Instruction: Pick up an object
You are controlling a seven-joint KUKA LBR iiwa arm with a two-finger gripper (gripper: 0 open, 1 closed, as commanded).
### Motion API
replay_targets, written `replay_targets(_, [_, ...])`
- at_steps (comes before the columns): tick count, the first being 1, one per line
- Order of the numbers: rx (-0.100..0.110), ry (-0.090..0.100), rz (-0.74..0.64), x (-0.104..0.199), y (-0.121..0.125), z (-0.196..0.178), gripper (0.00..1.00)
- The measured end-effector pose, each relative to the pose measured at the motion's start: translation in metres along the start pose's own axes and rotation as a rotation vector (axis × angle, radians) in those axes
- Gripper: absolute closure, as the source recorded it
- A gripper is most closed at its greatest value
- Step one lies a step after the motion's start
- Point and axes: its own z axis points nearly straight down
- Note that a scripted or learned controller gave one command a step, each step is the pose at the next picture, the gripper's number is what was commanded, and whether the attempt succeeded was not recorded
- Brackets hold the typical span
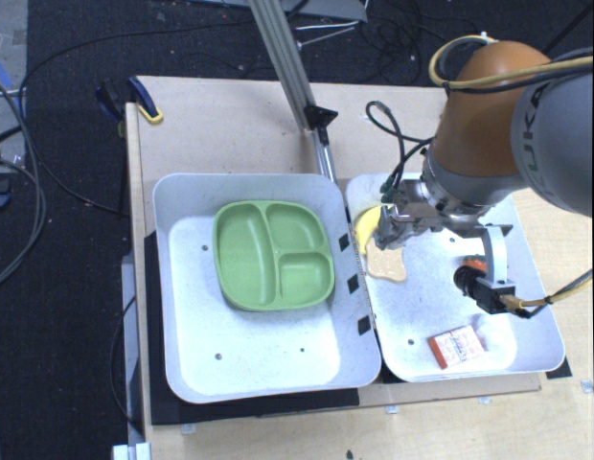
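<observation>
Reaching down at tan flat piece (386,267), bread-like, plus yellow banana-like item (366,226) just above it, both at left edge of right bin (527,353), frame centre-right. Gripper (393,230) low over these two; whether claw apart or together: cannot tell. Judged step: approach, nothing lifted. Next: settle on one item, close, raise. Elsewhere: red-white packet (457,346) lower right; green divided plate (274,255) in left bin (182,353).

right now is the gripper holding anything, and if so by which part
Cannot be told: the gripper is down over the yellow item and tan piece, its hold hidden.
</observation>
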Motion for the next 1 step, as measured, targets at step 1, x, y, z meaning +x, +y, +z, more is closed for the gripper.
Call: replay_targets(1, [0.001,-0.001,0.0,0.0553,-0.0017,-0.0059,1.0])
